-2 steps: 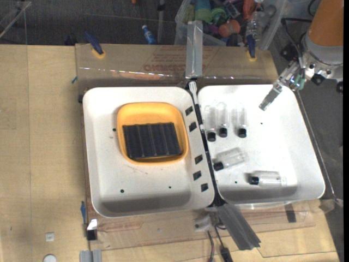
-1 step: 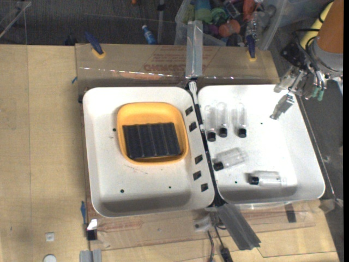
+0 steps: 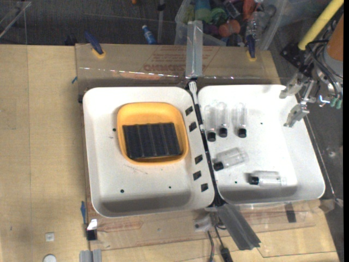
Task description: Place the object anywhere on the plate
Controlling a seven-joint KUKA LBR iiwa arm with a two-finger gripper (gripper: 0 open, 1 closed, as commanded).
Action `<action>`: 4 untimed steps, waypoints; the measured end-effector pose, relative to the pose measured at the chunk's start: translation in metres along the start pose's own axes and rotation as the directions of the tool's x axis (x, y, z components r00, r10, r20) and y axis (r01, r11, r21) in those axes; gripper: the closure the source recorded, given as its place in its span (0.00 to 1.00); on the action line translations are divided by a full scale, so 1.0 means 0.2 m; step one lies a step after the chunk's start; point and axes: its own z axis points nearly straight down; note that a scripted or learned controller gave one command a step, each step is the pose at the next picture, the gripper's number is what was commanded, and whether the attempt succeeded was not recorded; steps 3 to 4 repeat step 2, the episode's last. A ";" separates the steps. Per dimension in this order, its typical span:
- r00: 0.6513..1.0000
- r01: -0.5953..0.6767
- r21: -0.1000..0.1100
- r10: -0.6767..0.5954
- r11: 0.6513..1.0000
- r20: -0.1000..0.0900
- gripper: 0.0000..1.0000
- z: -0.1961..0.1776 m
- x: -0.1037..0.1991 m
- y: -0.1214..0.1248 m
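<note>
Gripper (image 3: pixel 299 103) position: over the upper right rim of the right bin (image 3: pixel 283 187), at the end of an arm that enters from the right and is cut off by the frame edge. Its thin metal fingers (image 3: pixel 295 115) point down and left and appear spread apart, with nothing between them; at this size the exact opening cannot be confirmed.

Task status: not yet begun, as judged from the layout. No bottle has been picked up and none lies on the plate.

Items, largest first:

- Left bin (image 3: pixel 103 146): well to the left of the gripper, across the central divider. It carries the target.
- Orange plate (image 3: pixel 151 111): near the middle of the left bin. A dark ribbed rectangle (image 3: pixel 151 140) covers most of its surface; whether this is a separate insert or part of the plate cannot be determined.
- Clear bottles with black caps: three stand or lie in a row (image 3: pixel 223 119) left of the gripper, one lies tilted (image 3: pixel 229 159) below and left of it, and one lies (image 3: pixel 265 179) almost directly below it, nearest the front rim.

Remaining steps: select a bottle, grasp it, carry it over the divider, release it on the plate.

Limits of view: the bottles are transparent against white, so their outlines are faint. Which bottle is intended cannot be determined.
</note>
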 end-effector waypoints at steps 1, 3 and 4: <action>0.953 0.303 0.001 -0.303 0.953 0.005 0.00 -0.03 -0.03 0.01; 0.821 0.572 0.002 -0.572 0.821 0.005 0.00 0.02 -0.06 0.02; 0.821 0.572 0.002 -0.572 0.821 0.005 0.00 0.02 -0.06 0.02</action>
